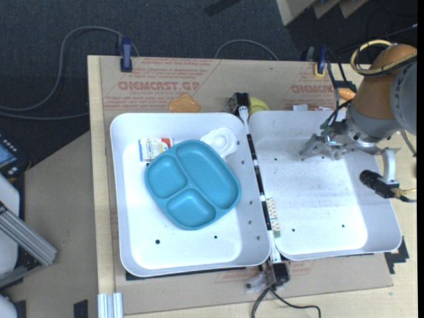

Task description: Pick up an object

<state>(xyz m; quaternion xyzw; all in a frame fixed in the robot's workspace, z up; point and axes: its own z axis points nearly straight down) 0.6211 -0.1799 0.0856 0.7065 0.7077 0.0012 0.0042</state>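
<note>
Arm: the grey arm (381, 105) reaches in from the right, its orange band above the wrist, and hangs over the back of the right bin (318, 197).
Jaws: the gripper (324, 148) sits low over the bin's far end; whether the jaws stand apart or together cannot be told at this size. Nothing shows between them.
Candidates: all lie in the left bin (132, 197). The blue divided plate (192, 184) lies flat in the middle; a small printed packet (154, 148) is tucked at its back-left edge; a white round piece (220, 140) touches its back-right edge.
Outside the bins: an orange item (184, 103) and a yellow item (257, 105) lie on the desk (199, 78) behind them.
Step in hand: judged to be the approach, with no pick yet made.
Recommended method: carry the wrist across the divider to the left bin and come down vertically. The plate is wide and shallow, so take its raised rim, not its face. The packet is the easier target if the jaws can straddle it clear of the plate.
Risk: a flat plate may slide or tip rather than lift.
</note>
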